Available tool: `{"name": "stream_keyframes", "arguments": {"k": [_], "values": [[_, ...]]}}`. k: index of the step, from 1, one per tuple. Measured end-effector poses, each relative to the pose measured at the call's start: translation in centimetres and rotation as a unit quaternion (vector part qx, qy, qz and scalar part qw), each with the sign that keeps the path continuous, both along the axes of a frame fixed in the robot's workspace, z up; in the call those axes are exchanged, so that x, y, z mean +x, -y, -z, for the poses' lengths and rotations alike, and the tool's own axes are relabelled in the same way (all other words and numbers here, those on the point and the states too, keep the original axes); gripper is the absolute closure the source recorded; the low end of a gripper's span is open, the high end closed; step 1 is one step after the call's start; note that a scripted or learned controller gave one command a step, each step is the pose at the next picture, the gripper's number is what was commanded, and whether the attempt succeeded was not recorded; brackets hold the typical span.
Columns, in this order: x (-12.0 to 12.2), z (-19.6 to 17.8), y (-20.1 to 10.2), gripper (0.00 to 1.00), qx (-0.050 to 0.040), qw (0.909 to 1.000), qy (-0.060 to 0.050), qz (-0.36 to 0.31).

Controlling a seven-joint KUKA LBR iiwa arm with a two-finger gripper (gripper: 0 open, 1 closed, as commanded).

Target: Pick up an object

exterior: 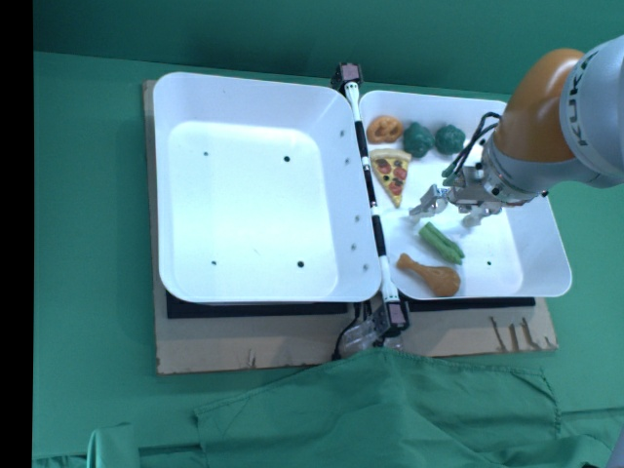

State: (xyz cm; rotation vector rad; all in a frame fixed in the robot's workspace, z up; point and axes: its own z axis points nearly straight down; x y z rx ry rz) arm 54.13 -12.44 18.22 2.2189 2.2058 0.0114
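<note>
Camera view: arm (570,115) lettering reads, perhaps, "KUKA", partly cut off.

The counter (88,213) is green, with brown cardboard (292,354) on it. Both bins (175,96) are white, and the one far from the hand has small dark dots. The hand (451,208) is silver-grey, on a grey arm (604,105) with an orange band. Just below the hand lies a green bean (441,242), then a golden-brown chicken leg (429,276). Beside the hand is a yellow pizza slice (391,174) with red spots. Above sit an orange pretzel (385,128) and two dark green broccoli pieces (418,139).
</note>
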Motion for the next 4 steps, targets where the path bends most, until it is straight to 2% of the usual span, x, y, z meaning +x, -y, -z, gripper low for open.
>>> {"name": "stream_keyframes", "arguments": {"k": [2, 3, 4], "values": [[-1.5, -0.2, 5.8, 0.0, -0.0001, 1.0, 0.001, -0.001], [-3.3, -0.3, 5.1, 0.0, -0.0028, 1.0, 0.003, 0.0], [-3.1, -1.6, 5.3, 1.0, -0.0047, 1.0, 0.007, 0.001]]}}
